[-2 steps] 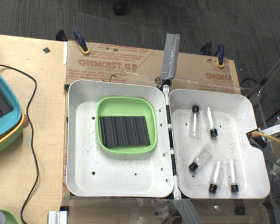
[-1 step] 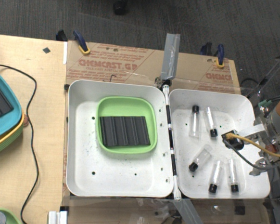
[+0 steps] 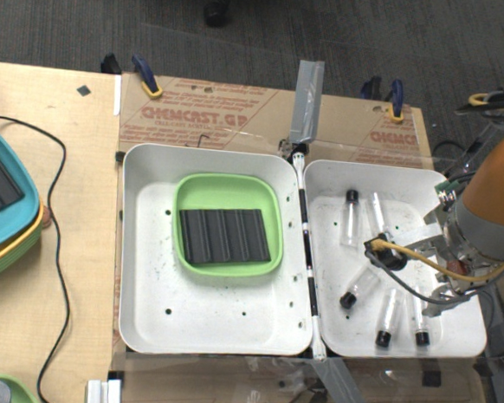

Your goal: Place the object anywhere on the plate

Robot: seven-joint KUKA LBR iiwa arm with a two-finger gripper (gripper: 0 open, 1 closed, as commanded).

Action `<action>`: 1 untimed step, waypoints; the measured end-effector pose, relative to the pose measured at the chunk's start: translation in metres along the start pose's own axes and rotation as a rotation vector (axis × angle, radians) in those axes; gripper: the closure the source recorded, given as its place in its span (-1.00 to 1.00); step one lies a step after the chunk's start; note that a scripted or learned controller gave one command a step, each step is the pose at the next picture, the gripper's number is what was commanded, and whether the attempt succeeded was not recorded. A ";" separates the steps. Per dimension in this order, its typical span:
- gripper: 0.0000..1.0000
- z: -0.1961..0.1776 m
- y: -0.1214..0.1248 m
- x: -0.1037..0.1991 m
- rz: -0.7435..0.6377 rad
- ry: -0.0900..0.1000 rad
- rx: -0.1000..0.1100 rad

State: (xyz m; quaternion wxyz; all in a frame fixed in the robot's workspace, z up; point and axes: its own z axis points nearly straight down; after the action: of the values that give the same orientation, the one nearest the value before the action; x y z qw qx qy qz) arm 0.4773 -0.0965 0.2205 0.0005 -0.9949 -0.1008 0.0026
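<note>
A green square plate lies in the left bin, and a dark ribbed slab rests flat on it. Several clear tubes with black caps are scattered in the right bin, among them one upright-lying tube near the back, one in the middle and one near the front. My gripper hangs low over the right side of that bin, close to the front-right tube. Nothing can be made out between its fingers.
The grey and orange arm covers the right bin's right edge. A teal and green stack of trays sits at the far left with a black cable running across the wooden bench. Clamps hold cardboard behind the bins.
</note>
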 end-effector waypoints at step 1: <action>-1.00 -0.004 0.021 -0.005 -0.001 -0.001 -0.001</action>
State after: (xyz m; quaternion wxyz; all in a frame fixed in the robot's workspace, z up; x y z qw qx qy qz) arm 0.4767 -0.1182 0.2246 0.0002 -0.9948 -0.1014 0.0029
